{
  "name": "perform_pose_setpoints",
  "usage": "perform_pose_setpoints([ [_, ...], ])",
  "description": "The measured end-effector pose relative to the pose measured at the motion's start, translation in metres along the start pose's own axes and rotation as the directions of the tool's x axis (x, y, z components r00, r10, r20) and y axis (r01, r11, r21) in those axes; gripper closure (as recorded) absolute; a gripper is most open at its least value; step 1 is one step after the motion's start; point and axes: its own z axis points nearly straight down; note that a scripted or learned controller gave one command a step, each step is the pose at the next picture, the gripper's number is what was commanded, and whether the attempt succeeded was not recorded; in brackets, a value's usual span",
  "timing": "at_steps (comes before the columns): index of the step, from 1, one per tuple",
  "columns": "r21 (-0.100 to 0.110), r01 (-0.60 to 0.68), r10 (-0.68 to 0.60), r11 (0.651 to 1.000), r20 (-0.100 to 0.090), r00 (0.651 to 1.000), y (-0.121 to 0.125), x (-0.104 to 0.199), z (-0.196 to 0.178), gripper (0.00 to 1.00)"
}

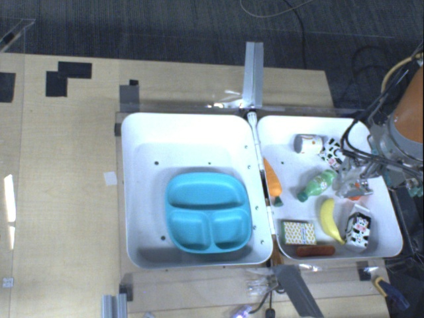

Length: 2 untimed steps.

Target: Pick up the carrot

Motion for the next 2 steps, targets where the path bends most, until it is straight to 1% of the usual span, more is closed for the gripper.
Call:
perform_pose_setpoints([
  [1, -0.002, -0.041, 0.041, 0.999, -0.002, 0.999, -0.001, -0.001, 0.120, 1.00],
  [2, -0.002, -0.132, 0.132, 0.991, 0.002, 0.991, 0.062, -0.067, 0.079, 1.00],
])
